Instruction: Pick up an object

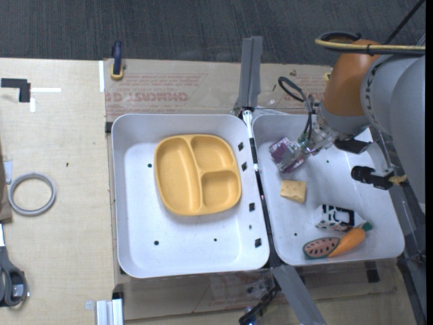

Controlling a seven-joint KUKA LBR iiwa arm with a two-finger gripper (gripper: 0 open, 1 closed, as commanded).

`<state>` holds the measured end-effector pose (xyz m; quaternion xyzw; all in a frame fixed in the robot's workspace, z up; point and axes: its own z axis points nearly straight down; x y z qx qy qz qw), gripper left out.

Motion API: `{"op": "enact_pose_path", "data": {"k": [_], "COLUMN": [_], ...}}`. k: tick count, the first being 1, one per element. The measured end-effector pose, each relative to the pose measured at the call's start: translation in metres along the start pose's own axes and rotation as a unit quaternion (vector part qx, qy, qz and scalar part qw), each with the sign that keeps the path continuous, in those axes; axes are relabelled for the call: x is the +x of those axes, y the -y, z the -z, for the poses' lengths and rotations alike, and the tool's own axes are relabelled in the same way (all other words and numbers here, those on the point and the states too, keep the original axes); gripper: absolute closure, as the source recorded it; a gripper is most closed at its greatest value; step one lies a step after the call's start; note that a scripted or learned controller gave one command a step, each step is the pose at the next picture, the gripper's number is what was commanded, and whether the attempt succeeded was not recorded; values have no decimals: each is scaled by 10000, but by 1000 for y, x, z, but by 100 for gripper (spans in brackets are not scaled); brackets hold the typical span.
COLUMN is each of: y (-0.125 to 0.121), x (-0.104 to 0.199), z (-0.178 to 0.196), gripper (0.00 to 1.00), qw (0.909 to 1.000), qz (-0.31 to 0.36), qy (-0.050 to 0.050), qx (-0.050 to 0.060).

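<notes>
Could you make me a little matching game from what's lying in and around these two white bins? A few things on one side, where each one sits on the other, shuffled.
Things:
1. yellow divided plate
2. cheese wedge
3. toy carrot
4. grey tape ring

Places:
A. on the wooden bench, left of both bins
B. middle of the right bin
C. in the left bin
D. near the right bin's front edge, beside a watermelon slice

Pairs: 1-C, 2-B, 3-D, 4-A
</notes>
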<state>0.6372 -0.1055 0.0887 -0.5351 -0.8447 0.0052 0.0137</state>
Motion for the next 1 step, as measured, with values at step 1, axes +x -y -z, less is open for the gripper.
{"op": "enact_pose_path", "data": {"k": [1], "y": [-45], "x": [67], "z": [103], "gripper": [100], "qw": [9968], "qz": [-779], "qy": [87], "qx": [-120]}}
